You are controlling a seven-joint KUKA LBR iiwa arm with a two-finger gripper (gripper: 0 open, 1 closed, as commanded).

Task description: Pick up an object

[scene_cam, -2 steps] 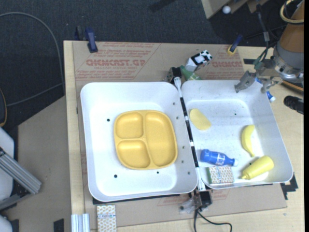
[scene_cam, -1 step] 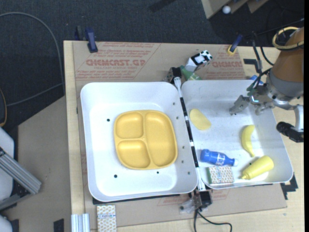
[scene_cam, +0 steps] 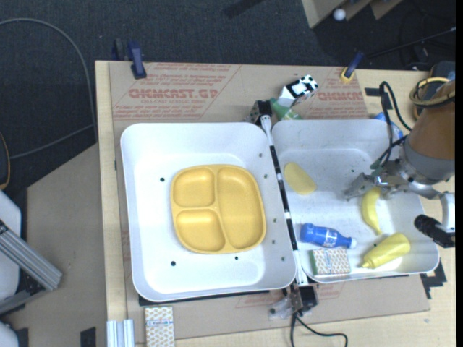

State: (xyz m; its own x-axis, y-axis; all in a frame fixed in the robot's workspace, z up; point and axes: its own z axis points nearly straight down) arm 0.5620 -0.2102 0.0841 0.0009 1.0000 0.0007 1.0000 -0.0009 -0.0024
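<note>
I see dark carpet [scene_cam: 65,20] around my bench [scene_cam: 181,85] (a brown printed board), a grey cable [scene_cam: 76,45] looping across it.

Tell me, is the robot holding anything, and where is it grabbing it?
It cannot be told. The gripper sits right at the top end of the curved yellow banana in the right white bin, but no clear hold shows.

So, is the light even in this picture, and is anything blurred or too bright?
Camera view: the light is soft and even, shadows faint; the white right bin looks slightly washed out; the yellow divided plate is sharp; the arm and the pincer near the banana look a little soft.
</note>
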